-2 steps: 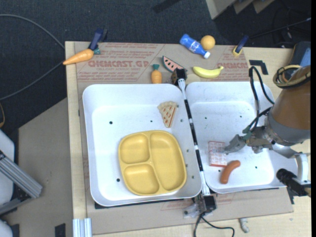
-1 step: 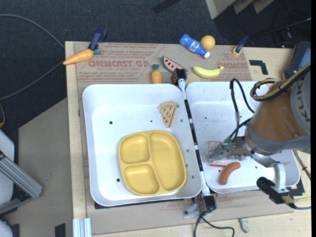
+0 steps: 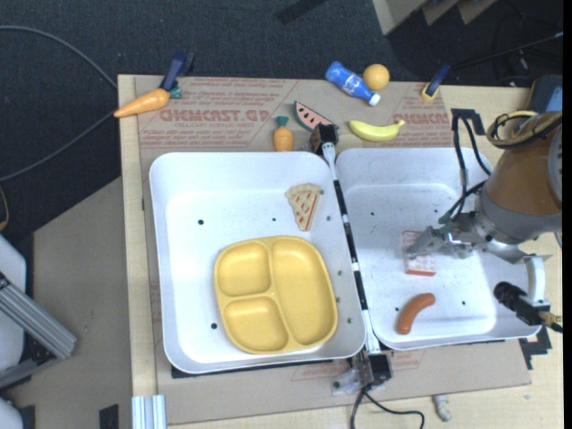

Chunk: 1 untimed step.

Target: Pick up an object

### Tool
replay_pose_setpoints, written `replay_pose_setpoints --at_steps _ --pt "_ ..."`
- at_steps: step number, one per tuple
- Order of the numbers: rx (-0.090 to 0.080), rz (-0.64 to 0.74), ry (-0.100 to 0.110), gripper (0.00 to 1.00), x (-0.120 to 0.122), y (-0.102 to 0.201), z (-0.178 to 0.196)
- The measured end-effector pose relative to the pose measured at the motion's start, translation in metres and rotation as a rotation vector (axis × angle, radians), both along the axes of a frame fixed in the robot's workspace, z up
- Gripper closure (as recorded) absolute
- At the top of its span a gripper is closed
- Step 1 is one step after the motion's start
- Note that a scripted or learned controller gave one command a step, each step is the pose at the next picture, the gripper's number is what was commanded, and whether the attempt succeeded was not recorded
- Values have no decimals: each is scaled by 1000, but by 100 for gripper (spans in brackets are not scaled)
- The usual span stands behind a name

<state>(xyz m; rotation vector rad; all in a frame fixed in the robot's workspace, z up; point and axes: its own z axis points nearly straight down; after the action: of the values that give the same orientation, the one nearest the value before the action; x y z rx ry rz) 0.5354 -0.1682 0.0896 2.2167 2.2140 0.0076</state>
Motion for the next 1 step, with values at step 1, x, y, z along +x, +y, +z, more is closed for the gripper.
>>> replay_pose_setpoints --at_steps 1 --pt "3 2 10 0 -57 65 -5"
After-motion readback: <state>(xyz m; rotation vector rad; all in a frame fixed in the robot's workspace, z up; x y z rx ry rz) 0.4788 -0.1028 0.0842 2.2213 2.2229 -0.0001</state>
